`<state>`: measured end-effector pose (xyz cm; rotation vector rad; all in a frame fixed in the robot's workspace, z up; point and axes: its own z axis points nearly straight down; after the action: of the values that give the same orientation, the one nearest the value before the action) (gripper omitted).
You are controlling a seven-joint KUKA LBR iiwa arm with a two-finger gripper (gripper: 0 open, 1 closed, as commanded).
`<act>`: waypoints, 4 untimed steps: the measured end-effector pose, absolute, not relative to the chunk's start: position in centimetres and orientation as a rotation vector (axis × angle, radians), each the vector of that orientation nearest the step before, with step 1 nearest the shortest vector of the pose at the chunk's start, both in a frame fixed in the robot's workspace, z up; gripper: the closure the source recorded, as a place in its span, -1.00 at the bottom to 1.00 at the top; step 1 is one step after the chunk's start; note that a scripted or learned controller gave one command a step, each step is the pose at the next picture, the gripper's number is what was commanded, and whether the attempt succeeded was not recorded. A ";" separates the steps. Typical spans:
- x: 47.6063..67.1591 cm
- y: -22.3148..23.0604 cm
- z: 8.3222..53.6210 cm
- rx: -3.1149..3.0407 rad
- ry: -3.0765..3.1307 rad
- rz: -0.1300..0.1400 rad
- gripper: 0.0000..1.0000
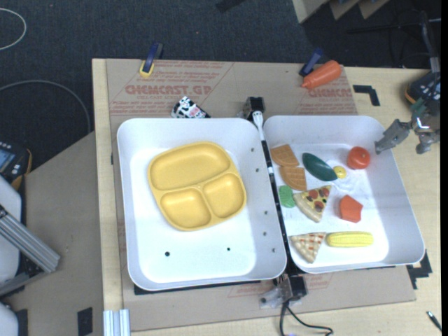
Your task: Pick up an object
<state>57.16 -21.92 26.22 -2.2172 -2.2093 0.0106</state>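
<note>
corn cob point(350, 239), gripper point(408, 136) at bin edge

Pincer point(404, 136) cropped at right edge, perhaps open.

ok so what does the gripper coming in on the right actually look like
The gripper is a small grey metal piece, with one slim angled finger reaching to the rim of the right bin. Behind it sits a blockier grey and dark body with a hint of green on it. It is too blurred to make out cables or markings.
</note>
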 end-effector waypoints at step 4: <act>56.0 -22.3 12.9 -2.218 -2.219 0.003 -1.00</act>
<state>55.97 -22.27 12.92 -2.2179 -2.2186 0.0030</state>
